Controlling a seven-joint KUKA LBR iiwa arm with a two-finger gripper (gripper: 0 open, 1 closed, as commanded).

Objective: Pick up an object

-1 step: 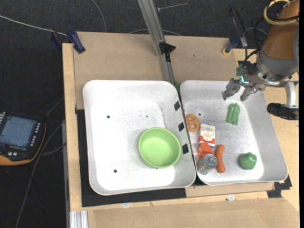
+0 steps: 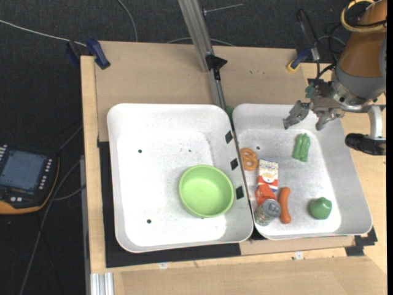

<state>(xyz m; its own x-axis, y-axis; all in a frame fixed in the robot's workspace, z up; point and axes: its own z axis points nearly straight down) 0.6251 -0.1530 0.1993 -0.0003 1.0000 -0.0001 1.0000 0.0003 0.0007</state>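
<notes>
**Open gripper above the right bin's far end, nothing held**

Two shallow white bins side by side on a tan bench. Left bin (image 2: 132, 165): one light green bowl (image 2: 206, 191), upright, sitting toward the near right corner, close to the wall shared with the other bin. Right bin (image 2: 344, 183): all the small things.

Along the right bin's left side, from far to near: a brown pretzel (image 2: 249, 158); just below it a white and orange carton (image 2: 268, 172), lying flat; then a red piece (image 2: 263, 193) partly under the carton's near end; then a small can (image 2: 268, 212) with a grey top, close to the near left corner. Touching or almost touching the can on its right, an orange sausage-shaped piece (image 2: 284, 204), lying lengthwise. Farther right, near the bin's near right area, a round green pepper-like thing (image 2: 320, 208), apart from the rest. Toward the far middle, a pale green ribbed vegetable (image 2: 301, 147), lying alone, well clear of the carton.

Grey arm (image 2: 362, 48) with orange band entering from the right, wrist over the right bin's far right corner. Gripper (image 2: 309, 117) hanging above the far part of the right bin, fingers spread apart, nothing between them. Nearest candidate for picking: the pale green ribbed vegetable, just below the fingertips in the view, not touched.

A metal pole (image 2: 199, 32) slanting across the bench's far side toward the gap between the bins. Blue clamps (image 2: 95, 53) at the bench's far corners. A handheld control pad (image 2: 24, 177) on the dark floor at left.
</notes>
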